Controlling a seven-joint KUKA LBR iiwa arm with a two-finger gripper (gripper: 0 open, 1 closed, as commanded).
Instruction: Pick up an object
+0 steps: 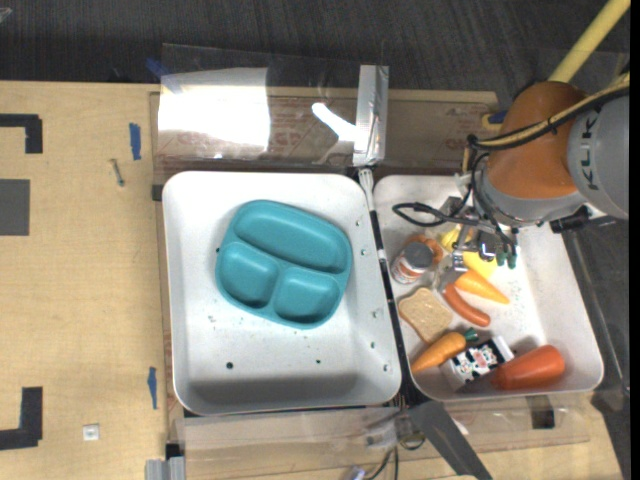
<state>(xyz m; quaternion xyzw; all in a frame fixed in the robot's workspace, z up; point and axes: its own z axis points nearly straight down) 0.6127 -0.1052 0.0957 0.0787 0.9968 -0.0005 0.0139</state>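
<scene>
- Lying nearest the camera, along the front wall of the right bin (585, 368), are a red pepper-shaped toy (528, 367), a small black-and-white carton (473, 359) and a toy carrot (440, 351), all packed close together.
- Sitting behind them are a toast-coloured slice (427, 313), a second orange carrot (472, 302), a yellow piece (484, 260) and a small round tin (412, 261), touching or nearly touching one another.
- Hanging over that back cluster is the end effector (483, 246), its grey wrist and orange band blocking the view; whether it is spread or closed, and whether anything is in it, I cannot tell.
- Resting in the left bin (185, 268), well apart from the arm, is a teal divided plate (284, 262).
- Crowding is looking like the main risk: coming down here, the tool could be landing on two toys at once and pushing them aside instead of trapping one.
- Rounded, tapered carrots are likely to be squirting out of a pinch.
- Loose black cable (420, 209) is trailing beside the wrist and could be snagging on a toy or the bin wall.
</scene>
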